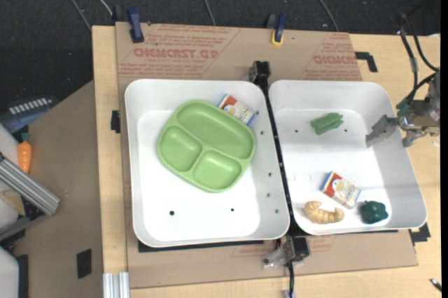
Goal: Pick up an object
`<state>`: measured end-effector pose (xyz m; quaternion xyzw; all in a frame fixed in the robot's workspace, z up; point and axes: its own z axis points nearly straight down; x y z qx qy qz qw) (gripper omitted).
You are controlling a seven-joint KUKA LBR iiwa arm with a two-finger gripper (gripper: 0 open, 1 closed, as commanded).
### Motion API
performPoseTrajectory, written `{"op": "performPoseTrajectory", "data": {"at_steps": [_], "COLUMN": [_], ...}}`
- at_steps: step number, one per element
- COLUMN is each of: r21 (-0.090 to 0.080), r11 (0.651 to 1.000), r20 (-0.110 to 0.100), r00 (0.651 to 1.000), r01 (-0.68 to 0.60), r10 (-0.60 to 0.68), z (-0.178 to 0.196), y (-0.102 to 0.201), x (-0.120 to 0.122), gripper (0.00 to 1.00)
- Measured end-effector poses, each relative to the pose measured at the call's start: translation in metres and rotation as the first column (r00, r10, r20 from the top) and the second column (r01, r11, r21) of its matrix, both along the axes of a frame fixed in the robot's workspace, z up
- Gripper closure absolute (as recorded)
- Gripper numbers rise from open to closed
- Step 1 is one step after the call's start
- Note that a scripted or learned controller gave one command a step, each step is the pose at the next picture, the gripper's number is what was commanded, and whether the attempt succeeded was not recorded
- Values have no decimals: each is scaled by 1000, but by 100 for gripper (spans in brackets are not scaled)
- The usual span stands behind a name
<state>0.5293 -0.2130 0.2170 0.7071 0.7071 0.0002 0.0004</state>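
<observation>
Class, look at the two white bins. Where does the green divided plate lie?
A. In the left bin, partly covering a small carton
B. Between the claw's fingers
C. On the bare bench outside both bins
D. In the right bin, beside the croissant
A: the green plate lies in the left bin, its upper edge over a small carton.

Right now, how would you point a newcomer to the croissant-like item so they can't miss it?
Look in the right bin, along its near edge. The tan croissant lies there, left of the dark green piece and just below the small carton. It's the only curved, tan thing.
</observation>
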Motion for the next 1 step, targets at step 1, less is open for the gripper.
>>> {"op": "performPoseTrajectory", "data": {"at_steps": [1], "r21": [0], "r11": [1000], "r20": [4], "r00": [1000], "r01": [-3], "r10": [3], "z": [57], "y": [40], "x": [-2], "gripper": [0]}}
